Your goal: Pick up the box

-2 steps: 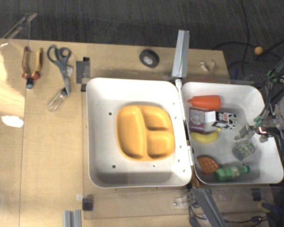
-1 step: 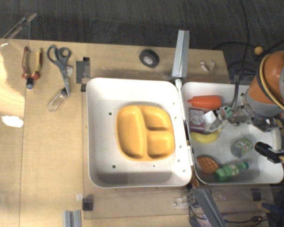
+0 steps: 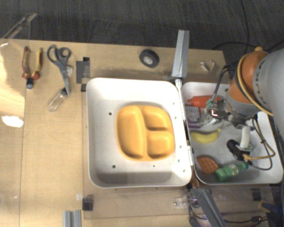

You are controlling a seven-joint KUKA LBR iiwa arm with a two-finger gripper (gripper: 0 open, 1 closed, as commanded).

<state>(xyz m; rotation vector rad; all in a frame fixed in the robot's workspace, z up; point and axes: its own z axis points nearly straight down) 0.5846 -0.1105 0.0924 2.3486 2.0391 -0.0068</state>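
Arm (image 3: 270, 74) covers the right bin (image 3: 274, 176); cannot tell the tool's state.

Light tan wooden surface (image 3: 47, 164), seen from above. Two shallow white plastic bins sit side by side on it: lg left bin (image 3: 97, 136) at centre, smaller right bin (image 3: 270, 174) touching it. Near back-left edge lie red-handled pliers (image 3: 31, 65) w/ grey-handled metal scissors (image 3: 61, 67) just beside. A black tape roll (image 3: 149, 57) sits behind the lg bin.
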